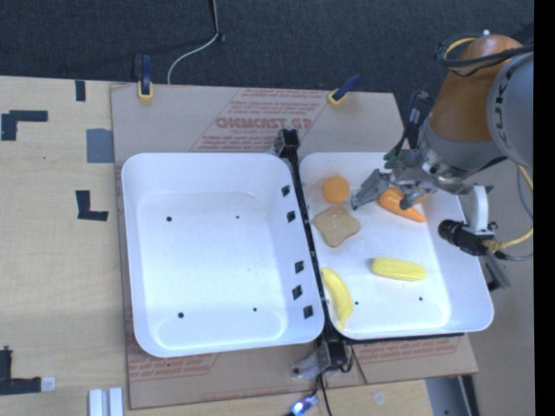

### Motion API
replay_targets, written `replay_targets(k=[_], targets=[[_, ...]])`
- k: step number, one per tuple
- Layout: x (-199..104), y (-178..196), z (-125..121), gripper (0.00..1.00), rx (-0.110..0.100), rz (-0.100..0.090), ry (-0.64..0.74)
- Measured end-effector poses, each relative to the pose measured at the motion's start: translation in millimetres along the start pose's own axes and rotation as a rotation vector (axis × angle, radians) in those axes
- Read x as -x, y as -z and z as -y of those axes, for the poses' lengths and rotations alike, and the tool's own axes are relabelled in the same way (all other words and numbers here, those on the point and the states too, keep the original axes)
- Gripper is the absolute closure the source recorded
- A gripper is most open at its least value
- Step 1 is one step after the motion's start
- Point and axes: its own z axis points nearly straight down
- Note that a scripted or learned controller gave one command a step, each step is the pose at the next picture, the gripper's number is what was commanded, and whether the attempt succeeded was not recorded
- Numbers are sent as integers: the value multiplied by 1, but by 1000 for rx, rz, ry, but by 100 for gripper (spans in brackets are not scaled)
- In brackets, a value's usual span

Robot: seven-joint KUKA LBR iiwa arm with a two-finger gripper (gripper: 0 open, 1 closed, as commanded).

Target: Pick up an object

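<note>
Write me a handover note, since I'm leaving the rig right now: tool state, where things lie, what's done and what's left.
Tool: fingers spread, low in the right bin, beside the carrot; holding nothing.
Right bin: orange ball at the back, bread slice in front of it, corn mid-bin, banana by the divider.
Done: nothing lifted.
Left: close on one item, probably the carrot, and lift it.

A pale wooden bench (pixel 52 258) bears a cardboard sheet (pixel 251 120), with dark carpet (pixel 303 24) behind.
</note>
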Motion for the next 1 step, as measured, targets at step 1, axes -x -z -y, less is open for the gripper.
replay_targets(k=[1], targets=[[-34,-20,3,0,0,1,-2]])
